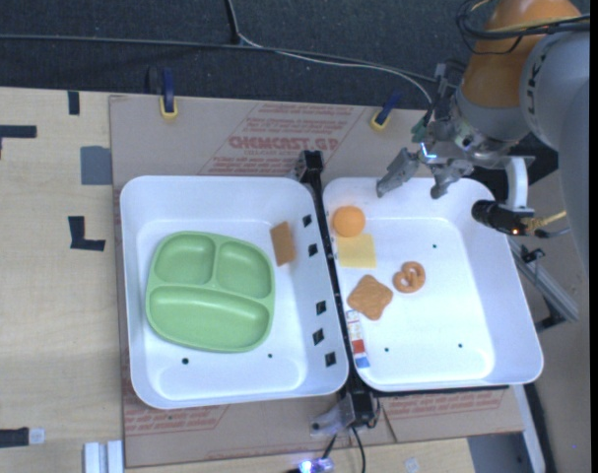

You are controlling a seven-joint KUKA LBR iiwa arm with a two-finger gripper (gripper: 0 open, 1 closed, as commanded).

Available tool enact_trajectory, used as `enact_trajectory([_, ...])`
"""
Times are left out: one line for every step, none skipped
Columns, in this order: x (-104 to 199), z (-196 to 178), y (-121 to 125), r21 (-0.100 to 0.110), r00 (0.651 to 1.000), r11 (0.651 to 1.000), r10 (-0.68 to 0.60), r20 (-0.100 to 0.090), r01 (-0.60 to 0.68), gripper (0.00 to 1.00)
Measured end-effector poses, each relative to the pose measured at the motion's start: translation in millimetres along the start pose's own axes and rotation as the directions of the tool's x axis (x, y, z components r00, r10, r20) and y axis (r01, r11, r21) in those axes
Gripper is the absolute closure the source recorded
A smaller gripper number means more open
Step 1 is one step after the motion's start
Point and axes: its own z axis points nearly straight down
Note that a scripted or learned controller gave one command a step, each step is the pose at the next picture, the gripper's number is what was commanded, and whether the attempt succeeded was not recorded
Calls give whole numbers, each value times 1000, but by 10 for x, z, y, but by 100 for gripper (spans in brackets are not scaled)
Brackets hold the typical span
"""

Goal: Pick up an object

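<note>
- Objects to pick lie mostly in the right bin, clustered at its left side: one orange ball, one yellow block touching it on the near side, one brown toast-shaped piece, one pretzel, and one thin striped stick lying along the bin's left wall.
- The left bin holds one green divided plate and one small brown block just right of the plate.
- The hand hangs over the far rim of the right bin, its two fingers spread apart with nothing between them.
- From the hand, the nearest candidate is the orange ball, which lies to the left and nearer in the scene; the yellow block sits just beyond it along the same line.
- The pretzel lies almost straight toward the near side from the hand, and well apart from it.
- My judgement: any grasp calls for a move toward the near-left and then a descent; the ball may roll when pinched, while the toast piece looks steadier.
</note>
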Motion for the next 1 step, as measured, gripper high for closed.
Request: enact_trajectory([4,-90,26,-14,1000,1000,-3,2,3,0])
